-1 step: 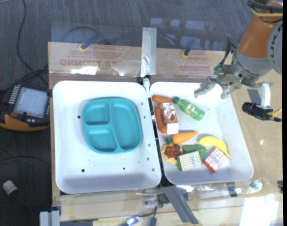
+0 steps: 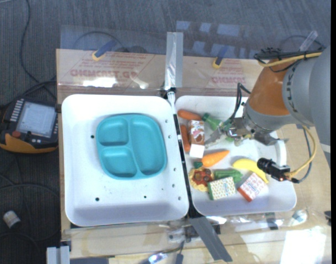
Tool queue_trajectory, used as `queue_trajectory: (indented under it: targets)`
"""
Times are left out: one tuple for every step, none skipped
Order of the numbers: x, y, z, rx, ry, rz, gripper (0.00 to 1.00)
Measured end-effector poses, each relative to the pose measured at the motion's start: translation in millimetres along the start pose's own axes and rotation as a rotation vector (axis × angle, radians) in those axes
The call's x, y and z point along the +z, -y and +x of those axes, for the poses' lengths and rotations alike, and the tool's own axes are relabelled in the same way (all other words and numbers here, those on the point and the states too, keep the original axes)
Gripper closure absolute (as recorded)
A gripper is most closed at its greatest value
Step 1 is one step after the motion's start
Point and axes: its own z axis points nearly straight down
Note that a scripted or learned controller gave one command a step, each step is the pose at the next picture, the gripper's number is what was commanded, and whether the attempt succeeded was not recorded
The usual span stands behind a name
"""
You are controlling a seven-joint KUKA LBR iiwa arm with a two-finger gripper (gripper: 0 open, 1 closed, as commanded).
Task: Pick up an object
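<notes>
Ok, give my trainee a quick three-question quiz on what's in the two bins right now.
1. True or false: the blue divided plate lies in the left bin.
2. Which item lies closest to the claw?
A. the green box
B. the large carrot
C. the banana
3. Fill in: the arm reaches over the ____ bin.

Key
1. True. The plate is in the left bin, while the toy foods crowd the right bin.
2. B. The large carrot lies just below the claw; the banana and green box lie farther toward the near rim.
3. Right.
</notes>
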Motion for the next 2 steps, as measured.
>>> queue_trajectory:
  targets:
    - [17.8, 93.4, -9.5, 0.114, -0.003, 0.005, 0.00]
    - [8.1, 91.5, -8.8, 0.114, -0.006, 0.001, 1.00]
